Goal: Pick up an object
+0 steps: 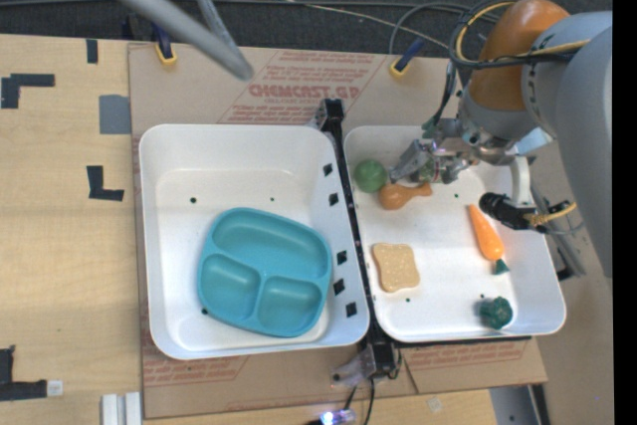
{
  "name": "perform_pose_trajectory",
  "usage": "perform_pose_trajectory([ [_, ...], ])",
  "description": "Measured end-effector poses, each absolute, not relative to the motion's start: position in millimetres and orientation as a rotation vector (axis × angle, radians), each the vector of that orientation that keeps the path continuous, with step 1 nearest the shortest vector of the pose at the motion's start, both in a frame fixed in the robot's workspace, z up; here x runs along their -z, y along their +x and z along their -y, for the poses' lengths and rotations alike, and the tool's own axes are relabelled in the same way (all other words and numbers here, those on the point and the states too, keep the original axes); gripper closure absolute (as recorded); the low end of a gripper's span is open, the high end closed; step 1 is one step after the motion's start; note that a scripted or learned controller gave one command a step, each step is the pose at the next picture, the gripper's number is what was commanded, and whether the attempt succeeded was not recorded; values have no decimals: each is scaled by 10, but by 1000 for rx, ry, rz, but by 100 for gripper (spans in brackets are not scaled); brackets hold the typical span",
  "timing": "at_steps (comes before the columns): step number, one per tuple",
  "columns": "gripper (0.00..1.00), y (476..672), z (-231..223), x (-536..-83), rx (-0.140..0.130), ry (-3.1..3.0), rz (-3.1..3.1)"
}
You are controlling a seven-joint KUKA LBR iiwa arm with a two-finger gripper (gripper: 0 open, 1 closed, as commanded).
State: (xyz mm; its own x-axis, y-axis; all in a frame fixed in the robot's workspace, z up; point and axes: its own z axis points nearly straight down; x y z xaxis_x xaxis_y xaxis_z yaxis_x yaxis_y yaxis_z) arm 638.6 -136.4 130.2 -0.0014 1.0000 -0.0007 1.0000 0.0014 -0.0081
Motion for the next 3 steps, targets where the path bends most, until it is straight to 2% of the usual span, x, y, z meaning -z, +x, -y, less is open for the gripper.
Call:
perform_pose_trajectory([
  [1, 0, 6373, 1393, -827, -13, -2223, 2222],
  [2, 100, 6388, 1383, -959, -7, -2223, 2225],
  [3, 100, 6311, 1431, -1501, 3, -2222, 2224],
])
